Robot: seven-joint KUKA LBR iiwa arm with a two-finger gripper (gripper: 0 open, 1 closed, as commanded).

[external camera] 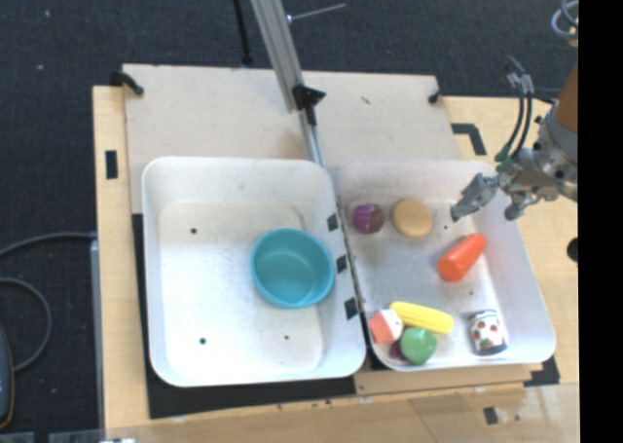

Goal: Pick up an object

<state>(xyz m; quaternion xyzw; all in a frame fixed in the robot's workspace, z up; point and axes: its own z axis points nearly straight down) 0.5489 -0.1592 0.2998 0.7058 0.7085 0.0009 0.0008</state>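
Orange carrot [461, 257] lies at seven o'clock just below my spread, empty hand [494, 200] over the right bin [531, 280].

A light wooden bench [112, 237] bears two white bins [175, 334] — side by side, seemingly touching.

A metal rail [277, 37] slants over the bench [117, 237].

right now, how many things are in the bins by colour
blue: 1, bowl in the left bin
purple: 1, purple toy
tan: 1, round piece
orange: 1, carrot-like piece
yellow: 1, corn-like piece
green: 1, green toy
red and white: 2, block, can
total: 8
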